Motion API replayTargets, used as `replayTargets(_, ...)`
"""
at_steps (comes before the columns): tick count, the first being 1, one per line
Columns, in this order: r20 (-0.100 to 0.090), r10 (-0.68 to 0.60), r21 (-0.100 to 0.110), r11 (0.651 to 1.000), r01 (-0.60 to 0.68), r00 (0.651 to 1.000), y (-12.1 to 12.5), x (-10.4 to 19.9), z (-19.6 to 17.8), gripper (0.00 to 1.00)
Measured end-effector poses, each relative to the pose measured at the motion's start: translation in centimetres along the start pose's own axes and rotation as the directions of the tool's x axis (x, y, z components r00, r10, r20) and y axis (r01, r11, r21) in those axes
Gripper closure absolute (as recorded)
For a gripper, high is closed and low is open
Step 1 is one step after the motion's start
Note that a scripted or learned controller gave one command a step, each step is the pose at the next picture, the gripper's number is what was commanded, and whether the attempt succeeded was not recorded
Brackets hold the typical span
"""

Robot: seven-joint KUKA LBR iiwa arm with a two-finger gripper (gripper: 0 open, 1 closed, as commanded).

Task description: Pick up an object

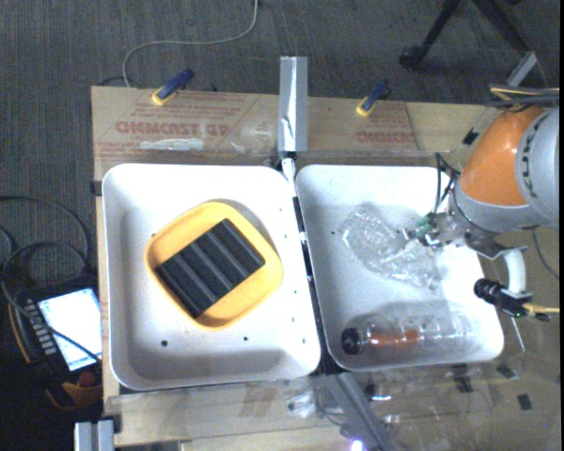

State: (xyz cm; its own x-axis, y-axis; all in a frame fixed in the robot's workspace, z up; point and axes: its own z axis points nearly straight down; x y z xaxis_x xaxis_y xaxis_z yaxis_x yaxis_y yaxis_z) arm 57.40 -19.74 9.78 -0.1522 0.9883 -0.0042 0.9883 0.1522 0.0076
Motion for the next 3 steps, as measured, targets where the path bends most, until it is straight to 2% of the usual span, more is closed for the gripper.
replayTargets(1, 0.004, -0.13, -0.004, 0.992, 0.13, 0.992, 9.5, 4.6, 0.5, 0.0)
replayTargets(2, 0.017, -0.13, -0.013, 0.991, 0.13, 0.991, 9.8, 4.3, -1.1, 1.0)
replayTargets(3, 0.014, -0.13, -0.008, 0.991, 0.13, 0.991, 9.6, 4.4, -0.8, 0.0)
